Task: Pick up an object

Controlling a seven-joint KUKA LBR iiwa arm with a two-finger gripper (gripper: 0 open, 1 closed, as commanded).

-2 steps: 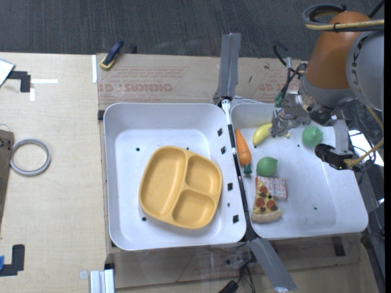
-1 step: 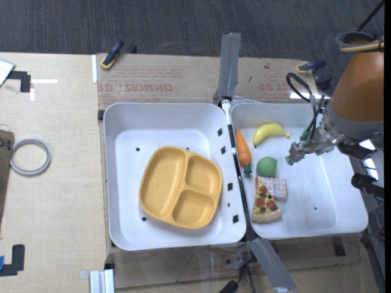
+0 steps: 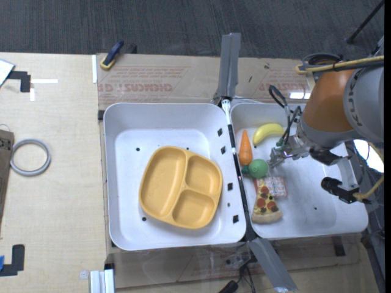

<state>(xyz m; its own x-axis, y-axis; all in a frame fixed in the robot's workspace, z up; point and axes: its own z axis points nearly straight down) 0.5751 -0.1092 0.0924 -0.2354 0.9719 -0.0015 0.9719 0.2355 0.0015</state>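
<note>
I am watching the arm reaching in from the right over the right-hand bin (image 3: 317, 215), and its gripper (image 3: 276, 158) is hanging low near the bin's left wall, in the middle of the toy food clustered there. I cannot tell how its tip is set from this slant, and nothing is showing as held. The nearest candidate is the green ball (image 3: 257, 168), which is lying just to the left of and slightly below the tip, touching or nearly touching the lower end of the carrot (image 3: 245, 148). The carrot is running along the bin wall, long axis pointing away from me. The banana (image 3: 267, 131) is sitting just beyond the gripper, curving across the bin, and the pizza slice (image 3: 266, 203) is lying nearer to me, close beside a small wrapped packet (image 3: 274, 185). I am judging that the coming move depends on a short shift leftward onto the green ball. The yellow divided plate (image 3: 181, 187) is resting in the left bin (image 3: 122, 163), well apart.
</note>
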